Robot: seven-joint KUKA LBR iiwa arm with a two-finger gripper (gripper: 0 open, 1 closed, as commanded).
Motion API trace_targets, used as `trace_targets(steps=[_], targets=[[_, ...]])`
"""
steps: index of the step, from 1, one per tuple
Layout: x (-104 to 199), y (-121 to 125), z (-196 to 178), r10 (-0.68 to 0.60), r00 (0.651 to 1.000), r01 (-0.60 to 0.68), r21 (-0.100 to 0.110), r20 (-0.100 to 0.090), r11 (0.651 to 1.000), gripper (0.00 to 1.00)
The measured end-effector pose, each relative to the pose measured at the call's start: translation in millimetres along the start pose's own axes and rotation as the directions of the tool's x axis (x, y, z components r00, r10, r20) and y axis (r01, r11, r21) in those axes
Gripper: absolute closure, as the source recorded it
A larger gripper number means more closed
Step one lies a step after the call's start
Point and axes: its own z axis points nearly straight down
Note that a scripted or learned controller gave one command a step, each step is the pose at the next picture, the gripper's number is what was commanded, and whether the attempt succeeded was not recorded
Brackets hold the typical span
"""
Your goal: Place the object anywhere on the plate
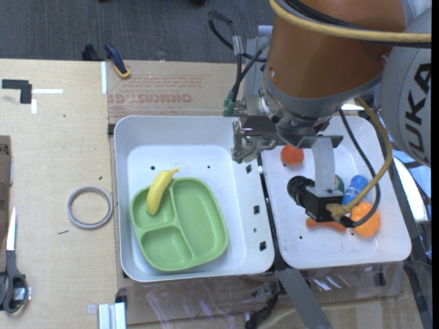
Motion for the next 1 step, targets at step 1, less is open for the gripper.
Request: trace_targets(steps=[1], targets=[[-19.7, 0.4, -17.6, 0.0, 1.0, 0.0, -0.002, -0.001, 1.0, 1.0]])
